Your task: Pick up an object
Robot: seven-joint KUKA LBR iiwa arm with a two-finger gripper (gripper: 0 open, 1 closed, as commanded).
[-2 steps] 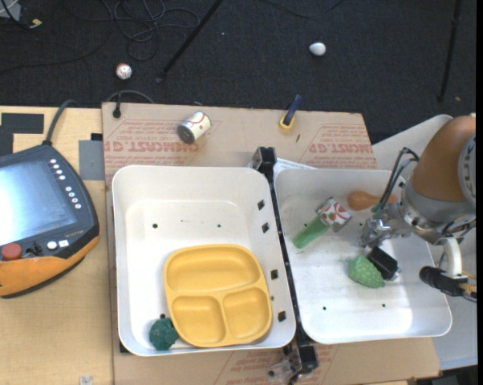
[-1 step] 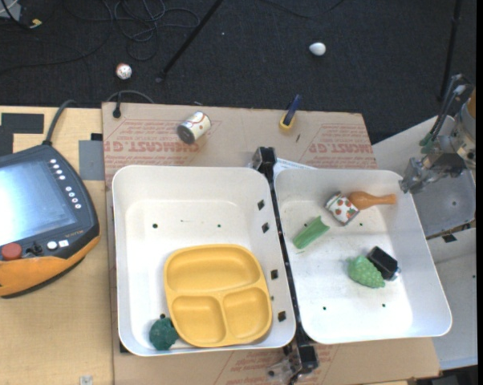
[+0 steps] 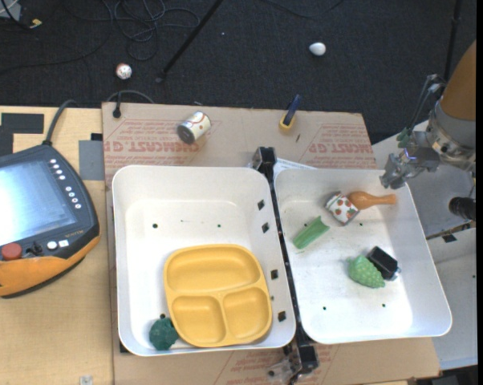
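The right bin point(image 3: 418, 311) holds a flat green block point(image 3: 310, 233), a small white spotted cup point(image 3: 341, 208) lying beside an orange spoon-like piece point(image 3: 371, 200), a bumpy green toy point(image 3: 366, 272) and a black block point(image 3: 383, 261) touching it. My gripper point(image 3: 395, 169) hangs over the bin's far right rim, up and to the right of the orange piece, with nothing seen in it. The grey wrist and orange band point(image 3: 464, 79) rise to the right.
The left bin point(image 3: 145, 207) holds a yellow divided plate point(image 3: 217, 293) and a dark green toy point(image 3: 163, 333) at its near left corner. A teach pendant point(image 3: 33, 215) lies left of the bins. A small can point(image 3: 193, 126) rests on the cardboard behind.
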